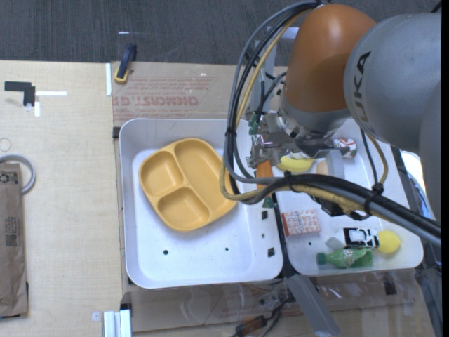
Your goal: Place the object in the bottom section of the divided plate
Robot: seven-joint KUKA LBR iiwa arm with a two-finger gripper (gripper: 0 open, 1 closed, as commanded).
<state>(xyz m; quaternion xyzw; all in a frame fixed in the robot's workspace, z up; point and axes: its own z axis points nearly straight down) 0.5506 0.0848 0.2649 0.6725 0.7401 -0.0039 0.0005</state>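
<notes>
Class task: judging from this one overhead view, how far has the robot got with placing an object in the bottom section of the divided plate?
Nothing looks done: the yellow divided plate in the left bin has all three sections bare. In hand: the arm is over the right bin, near the yellow banana-like item; no grasp is visible. Left: pick an object, carry it across, set it in the bottom section.

Your grey arm (393, 69) reaches in from the right. Its orange band bulks above the wrist, cables looping leftward beneath.
</notes>
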